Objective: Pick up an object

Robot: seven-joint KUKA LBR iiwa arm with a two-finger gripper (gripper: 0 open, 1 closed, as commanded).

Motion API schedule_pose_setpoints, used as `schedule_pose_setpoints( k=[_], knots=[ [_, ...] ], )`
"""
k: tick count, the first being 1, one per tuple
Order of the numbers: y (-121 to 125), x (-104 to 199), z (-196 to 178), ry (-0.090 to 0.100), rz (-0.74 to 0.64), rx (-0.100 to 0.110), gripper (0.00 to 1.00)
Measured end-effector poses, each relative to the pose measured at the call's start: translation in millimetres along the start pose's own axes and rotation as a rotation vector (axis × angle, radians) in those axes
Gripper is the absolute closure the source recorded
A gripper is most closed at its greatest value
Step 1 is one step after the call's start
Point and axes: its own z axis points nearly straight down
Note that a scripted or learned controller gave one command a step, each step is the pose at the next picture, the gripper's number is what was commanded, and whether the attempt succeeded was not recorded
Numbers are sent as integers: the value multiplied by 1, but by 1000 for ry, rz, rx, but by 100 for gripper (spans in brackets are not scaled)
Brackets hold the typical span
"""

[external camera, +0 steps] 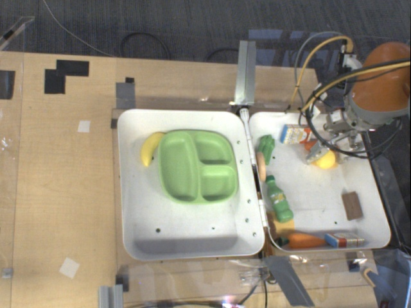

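Camera view showed the gripper [329, 140] low over the upper part of the right bin [372, 204], beside a yellow lemon-like object [326, 160] (apparently its target). Whether it was clenched, released or grasping could not be told, cables and wrist hiding it. The object looked roundish, its long axis unclear. Left of it a small carton [293, 134] lay flat; the left bin [128, 191] held a green divided tray [196, 165].

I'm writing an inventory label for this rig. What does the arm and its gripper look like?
The arm has a rounded orange band with a grey section below it. Yellow and black cables loop beside it. The gripper is a small grey metal assembly with thin black wires.
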Motion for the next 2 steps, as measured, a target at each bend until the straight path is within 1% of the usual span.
schedule_pose_setpoints(
  k=[1,2],
  knots=[
    [19,-5,1,-1,-89,-3,0],
    [26,-14,1,0,-246,-3,0]
  ],
)
